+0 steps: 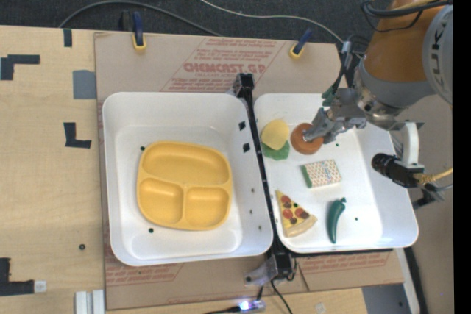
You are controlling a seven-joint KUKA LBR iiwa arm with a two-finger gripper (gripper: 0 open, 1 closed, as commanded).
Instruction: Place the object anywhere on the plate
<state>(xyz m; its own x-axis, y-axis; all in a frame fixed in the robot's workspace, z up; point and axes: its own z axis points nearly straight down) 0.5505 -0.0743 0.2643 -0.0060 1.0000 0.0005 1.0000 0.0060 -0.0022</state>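
Observation:
A yellow three-compartment plate (184, 184) lies in the left white bin (121, 129). In the right bin (383, 224) my gripper (315, 134) hangs low over a brown round toy (304, 142) near the bin's back, its fingertips right at the toy. Whether they touch it I cannot tell. Beside the toy, to the left, sits a yellow-and-green rounded toy (275, 138). In front of these lie a small speckled square block (321, 173), a pizza slice (293, 213) and a green pepper (335, 218).
A black divider (255, 151) runs between the two bins. A black fitting (395, 170) juts out over the right bin's right rim. Two clamps (137, 37) hold the cardboard at the back edge. Cables cross the dark floor behind.

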